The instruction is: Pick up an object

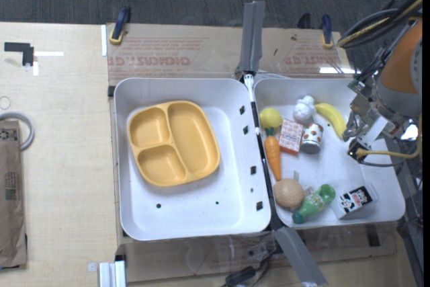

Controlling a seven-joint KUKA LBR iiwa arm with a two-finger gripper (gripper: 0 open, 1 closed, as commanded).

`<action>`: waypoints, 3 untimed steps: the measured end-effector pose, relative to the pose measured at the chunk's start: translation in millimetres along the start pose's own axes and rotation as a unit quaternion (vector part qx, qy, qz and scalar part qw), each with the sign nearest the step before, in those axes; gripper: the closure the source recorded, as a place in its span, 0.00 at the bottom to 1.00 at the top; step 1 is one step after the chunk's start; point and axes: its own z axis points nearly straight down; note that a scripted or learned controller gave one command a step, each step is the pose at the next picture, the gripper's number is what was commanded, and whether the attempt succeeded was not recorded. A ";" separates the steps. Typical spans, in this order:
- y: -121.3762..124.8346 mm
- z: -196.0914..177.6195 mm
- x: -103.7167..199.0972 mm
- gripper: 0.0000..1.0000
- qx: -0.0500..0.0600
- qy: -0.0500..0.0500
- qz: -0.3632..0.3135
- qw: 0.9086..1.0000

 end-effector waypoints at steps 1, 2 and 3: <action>2.3 33.7 11.2 1.00 -0.003 0.006 -0.035 0.999; 38.1 32.3 28.0 1.00 -0.005 0.006 -0.134 0.991; 22.9 -67.7 73.2 1.00 -0.005 0.006 -0.108 0.994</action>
